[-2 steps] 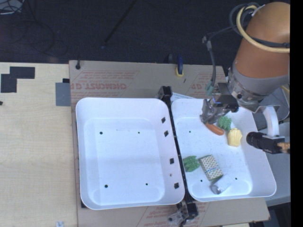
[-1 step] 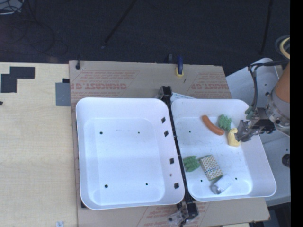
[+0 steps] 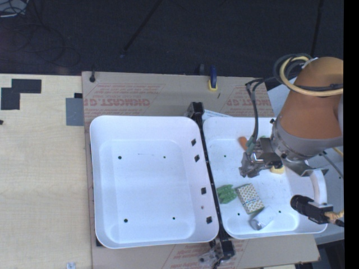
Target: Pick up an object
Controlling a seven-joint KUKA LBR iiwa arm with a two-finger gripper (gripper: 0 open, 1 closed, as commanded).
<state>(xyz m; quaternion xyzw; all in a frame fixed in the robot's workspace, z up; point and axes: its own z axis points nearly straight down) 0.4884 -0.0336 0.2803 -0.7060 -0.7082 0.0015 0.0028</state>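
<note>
My gripper [image 3: 250, 167] hangs over the middle of the right bin [image 3: 224, 129], reaching in from the right under the orange wrist band. Below and to its left, on the bin floor, lie a green crumpled object [image 3: 226, 194] and a patterned grey-and-tan block [image 3: 249, 198], side by side. A small grey object [image 3: 257, 223] rests near the bin's front rim. An orange piece [image 3: 243, 142] shows just above the gripper, and a yellow piece [image 3: 277, 170] peeks out at its right side. Nothing is seen held.
The left bin [image 3: 101, 150] sits beside the right one, with a black divider strip [image 3: 203, 167] between them. Both rest on a cardboard sheet [image 3: 140, 94] on the wooden bench [image 3: 39, 178]. A blue clamp [image 3: 213, 77] stands at the back edge.
</note>
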